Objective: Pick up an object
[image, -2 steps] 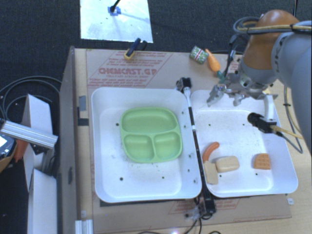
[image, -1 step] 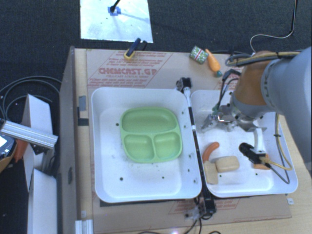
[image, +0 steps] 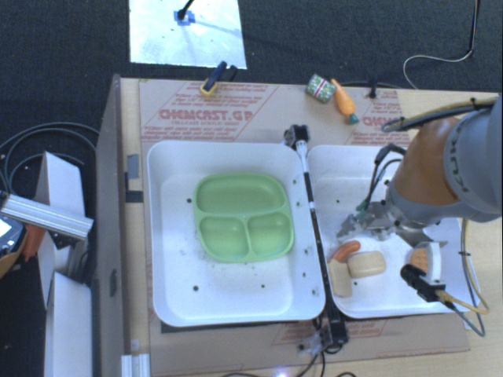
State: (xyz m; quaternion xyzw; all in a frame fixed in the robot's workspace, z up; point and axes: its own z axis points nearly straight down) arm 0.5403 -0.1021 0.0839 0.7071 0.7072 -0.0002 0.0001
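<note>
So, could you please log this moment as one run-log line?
arm: over right bin | tool: low, above sausage and bread roll | left bin: green divided plate

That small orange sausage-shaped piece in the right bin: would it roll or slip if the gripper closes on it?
Probably prone to rolling: the orange piece looks rounded and elongated, lying flat on the smooth white floor of the right bin. It appears small and likely light. It lies close beside the tan block, which might stop it rolling that way. The gripper is just above it.

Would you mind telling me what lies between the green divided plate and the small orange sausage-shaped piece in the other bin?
In the camera view, the bins' adjoining white rims separate the green plate from the orange piece.
</note>
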